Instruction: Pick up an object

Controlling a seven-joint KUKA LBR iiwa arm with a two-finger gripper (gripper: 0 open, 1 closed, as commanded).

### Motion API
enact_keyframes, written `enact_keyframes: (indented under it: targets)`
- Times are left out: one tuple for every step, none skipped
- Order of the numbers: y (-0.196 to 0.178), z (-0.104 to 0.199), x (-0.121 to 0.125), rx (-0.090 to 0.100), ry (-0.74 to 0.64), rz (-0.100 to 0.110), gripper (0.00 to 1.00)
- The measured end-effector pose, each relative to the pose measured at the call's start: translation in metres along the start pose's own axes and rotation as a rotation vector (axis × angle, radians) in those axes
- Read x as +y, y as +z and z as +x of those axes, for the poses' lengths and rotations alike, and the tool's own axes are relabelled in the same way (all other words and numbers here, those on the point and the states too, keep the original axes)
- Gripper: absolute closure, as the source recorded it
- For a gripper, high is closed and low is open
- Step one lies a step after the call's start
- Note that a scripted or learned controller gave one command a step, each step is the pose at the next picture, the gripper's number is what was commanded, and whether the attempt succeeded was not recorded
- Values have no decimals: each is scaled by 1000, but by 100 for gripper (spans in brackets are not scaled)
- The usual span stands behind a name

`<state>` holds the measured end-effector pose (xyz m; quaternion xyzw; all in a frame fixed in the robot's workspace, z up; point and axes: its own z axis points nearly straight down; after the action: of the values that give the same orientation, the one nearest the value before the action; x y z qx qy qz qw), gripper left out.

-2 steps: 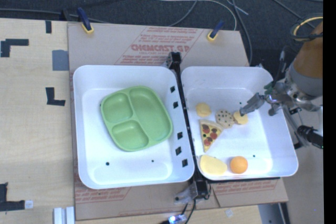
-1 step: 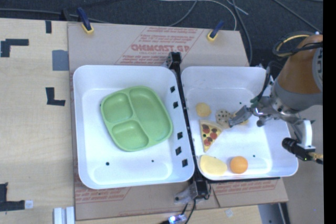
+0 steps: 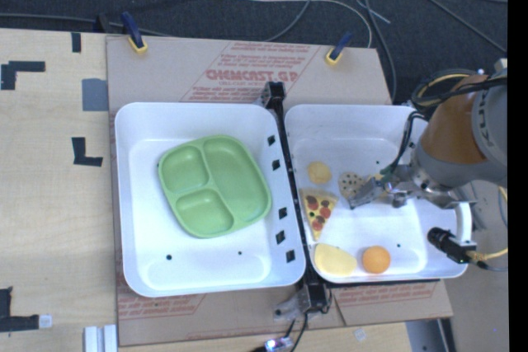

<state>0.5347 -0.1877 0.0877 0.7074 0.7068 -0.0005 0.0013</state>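
Gripper (image 3: 356,192) tips sit low in the right bin (image 3: 346,118), just to the right of the pizza slice (image 3: 318,208) and touching or nearly touching a small speckled cookie-like piece (image 3: 349,180); whether anything is pinched there I cannot tell, since the tips blur into that piece at this slant. Taking the pizza slice as the mark: a small round yellow piece (image 3: 319,172) lies just above it, a pale yellow lump (image 3: 335,260) just below it against the bin's near wall, and an orange ball (image 3: 376,259) below and to its right, beside the lump. Across the divider, well left of the slice, a green sectioned plate (image 3: 214,185) lies flat in the left bin (image 3: 132,177). These look like light, hollow plastic play foods, stiff and probably slick. The flat slice would likely need a pinch across its narrow width, while the ball may roll out unless taken squarely across its middle.
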Motion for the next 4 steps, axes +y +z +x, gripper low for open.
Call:
enact_keyframes:
  targets:
    - [-12, 1, 0, 0, -2, 0, 100]
    - [-54, 2, 1, 3, -2, -1, 100]
    - [-96, 3, 1, 2, -2, -2, 100]
    - [-159, 5, 1, 1, -3, -4, 100]
